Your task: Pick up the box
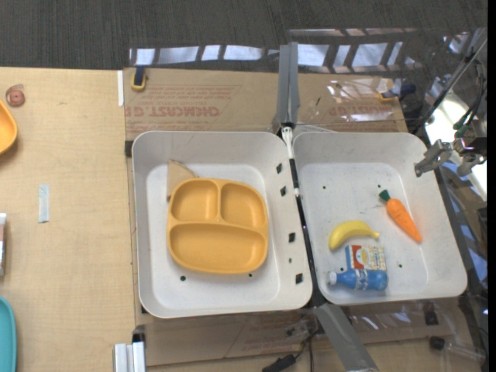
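The box (366,257), a small carton with red and white print, lies flat in the right bin (434,281), toward its near edge and slightly toward the centre divider. Its long axis runs roughly from the far side to the near side of the bin, with little tilt.

Against its near end lies a blue bottle (359,280) on its side, touching or almost touching it. A banana (353,232) curves just beyond its far end, close but seemingly apart. A toy carrot (401,217) sits further off toward the bin's far right, well clear of it.

The gripper (435,158) hangs over the far right corner of the same bin, at the rim. The picture does not show how the gripper is set: the metal there is small and mixed with glare. Nothing is seen in it.

From the gripper, the box lies nearer to the camera and to the view's left, with the carrot roughly between them.

Judgement: the pick is not begun. Closing across the box's short sides looks the freer line, since bottle and banana crowd its two ends.

The left bin (147,285) holds an orange divided plate (218,225) over a scrap of cardboard (180,175).
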`<state>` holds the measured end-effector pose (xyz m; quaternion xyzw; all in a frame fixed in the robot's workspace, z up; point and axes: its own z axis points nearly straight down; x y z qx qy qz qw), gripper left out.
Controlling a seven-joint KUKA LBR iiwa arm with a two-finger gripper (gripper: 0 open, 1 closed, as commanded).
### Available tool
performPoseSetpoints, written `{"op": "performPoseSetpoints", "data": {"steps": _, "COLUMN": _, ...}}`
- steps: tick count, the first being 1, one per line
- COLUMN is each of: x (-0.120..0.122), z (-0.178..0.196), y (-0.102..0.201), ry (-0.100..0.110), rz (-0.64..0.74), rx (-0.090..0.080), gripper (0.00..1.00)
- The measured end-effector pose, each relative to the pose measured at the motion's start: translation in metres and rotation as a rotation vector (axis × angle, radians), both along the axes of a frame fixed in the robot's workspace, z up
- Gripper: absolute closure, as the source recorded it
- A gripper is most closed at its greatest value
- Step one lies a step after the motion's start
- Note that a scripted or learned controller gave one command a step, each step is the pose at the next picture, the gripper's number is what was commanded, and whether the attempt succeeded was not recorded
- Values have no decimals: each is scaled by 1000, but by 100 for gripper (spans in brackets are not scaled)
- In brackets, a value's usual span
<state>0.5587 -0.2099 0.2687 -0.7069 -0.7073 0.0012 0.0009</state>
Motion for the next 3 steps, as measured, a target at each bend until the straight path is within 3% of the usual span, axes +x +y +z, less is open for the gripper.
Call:
{"op": "performPoseSetpoints", "data": {"steps": 1, "x": -4, "z": -90, "y": 35, "ry": 0, "rz": -25, "rx": 0, "gripper": 0}}
{"op": "performPoseSetpoints", "data": {"steps": 2, "x": -63, "z": -131, "y": 65, "ry": 0, "rz": 55, "rx": 1, "gripper": 0}}
{"op": "performPoseSetpoints", "data": {"steps": 3, "x": -82, "z": -178, "y": 104, "ry": 0, "rz": 43, "rx": 1, "gripper": 0}}
